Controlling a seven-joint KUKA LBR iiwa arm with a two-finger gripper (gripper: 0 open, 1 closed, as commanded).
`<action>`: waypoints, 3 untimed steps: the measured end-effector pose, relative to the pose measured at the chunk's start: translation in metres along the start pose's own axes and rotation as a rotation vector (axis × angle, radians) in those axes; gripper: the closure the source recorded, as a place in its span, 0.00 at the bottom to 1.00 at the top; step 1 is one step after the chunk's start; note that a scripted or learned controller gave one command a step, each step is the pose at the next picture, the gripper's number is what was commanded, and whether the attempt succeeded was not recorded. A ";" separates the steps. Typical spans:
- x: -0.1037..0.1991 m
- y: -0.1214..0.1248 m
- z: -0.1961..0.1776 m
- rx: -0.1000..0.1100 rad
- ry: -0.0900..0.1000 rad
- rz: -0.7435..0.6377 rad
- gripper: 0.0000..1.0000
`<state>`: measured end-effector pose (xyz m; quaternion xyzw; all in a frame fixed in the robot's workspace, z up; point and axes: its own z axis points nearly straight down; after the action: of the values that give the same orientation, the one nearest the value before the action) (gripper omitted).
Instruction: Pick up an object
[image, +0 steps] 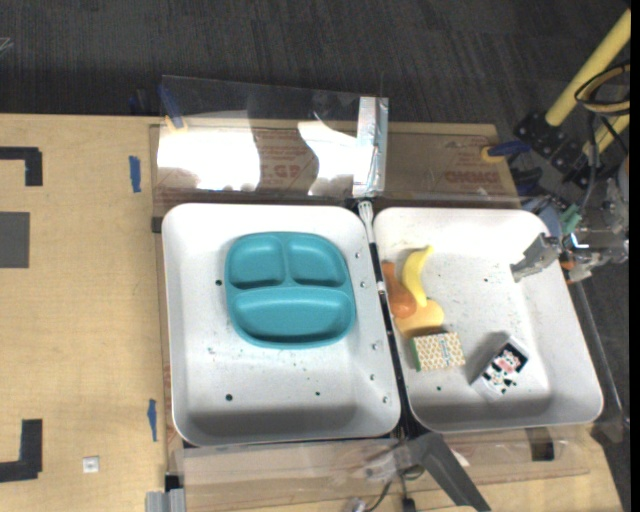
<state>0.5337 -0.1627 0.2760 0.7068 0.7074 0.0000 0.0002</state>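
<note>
The right bin (572, 398) holds a yellow banana (415, 274) against its left wall, with an orange piece (397, 297) and a yellow-orange block (425, 319) touching it. Just below lies a speckled beige square (438, 351). A small grey and white box with black and red marks (500, 366) sits toward the bin's front. My gripper (534, 257) is at the right bin's right rim, a grey part reaching in over the white floor, apart from every object. Nothing shows in its grasp.
A teal divided plate (290, 288) lies in the left bin (190, 400). A clear plastic sheet (300, 150) stands behind the bins. A yellow pole and cables (590, 80) crowd the upper right near the arm.
</note>
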 end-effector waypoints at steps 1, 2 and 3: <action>0.037 0.000 0.136 0.008 0.003 -0.097 0.00; -0.014 -0.053 0.189 -0.006 -0.003 -0.259 0.00; -0.012 -0.049 0.178 -0.014 -0.004 -0.261 1.00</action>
<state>0.4843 -0.1744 0.0979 0.6089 0.7932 0.0036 0.0067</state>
